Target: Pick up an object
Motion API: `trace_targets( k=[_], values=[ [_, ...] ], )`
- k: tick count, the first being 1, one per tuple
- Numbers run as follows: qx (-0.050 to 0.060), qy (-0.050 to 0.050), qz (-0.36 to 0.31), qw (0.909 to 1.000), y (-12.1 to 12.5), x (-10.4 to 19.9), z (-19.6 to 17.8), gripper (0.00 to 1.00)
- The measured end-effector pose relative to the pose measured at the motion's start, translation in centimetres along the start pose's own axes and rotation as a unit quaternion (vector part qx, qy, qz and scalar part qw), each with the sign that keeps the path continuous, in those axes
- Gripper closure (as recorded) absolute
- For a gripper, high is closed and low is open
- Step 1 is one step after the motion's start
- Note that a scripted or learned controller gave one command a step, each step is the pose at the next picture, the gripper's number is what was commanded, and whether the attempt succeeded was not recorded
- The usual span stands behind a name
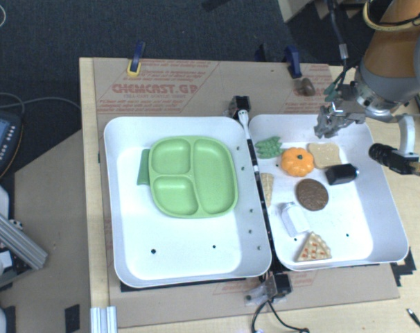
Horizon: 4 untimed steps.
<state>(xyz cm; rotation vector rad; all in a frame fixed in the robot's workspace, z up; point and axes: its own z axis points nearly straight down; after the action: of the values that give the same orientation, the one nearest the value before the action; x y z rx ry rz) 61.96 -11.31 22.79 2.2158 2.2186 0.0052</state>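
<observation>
End effector hovered over right bin's far edge, above toast slice; finger opening could not be told, nothing seen held. Orange pumpkin, brown cookie, pizza wedge lay in right bin. Green divided plate sat in left bin.

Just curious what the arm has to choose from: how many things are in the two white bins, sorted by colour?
Green: 2, divided plate, leafy piece
Orange: 1, pumpkin
Brown: 1, round cookie
Tan: 3, bread slice, pizza wedge, cone
Black: 1, block
White: 1, small piece
Total: 9
</observation>
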Motion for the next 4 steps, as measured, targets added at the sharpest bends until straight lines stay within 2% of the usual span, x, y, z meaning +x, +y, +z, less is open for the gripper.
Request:
trace_targets(
  k=[1, 3, 4],
  values=[
    [0.004, 0.002, -0.002, 1.0, -1.6, 4.8, -1.0, 1.0],
    [0.005, 0.002, -0.002, 1.0, -4.7, 14.6, -1.4, 1.0],
    [0.006, 0.002, -0.001, 1.0, -7.2, 18.6, 0.9, 1.0]
  ],
)
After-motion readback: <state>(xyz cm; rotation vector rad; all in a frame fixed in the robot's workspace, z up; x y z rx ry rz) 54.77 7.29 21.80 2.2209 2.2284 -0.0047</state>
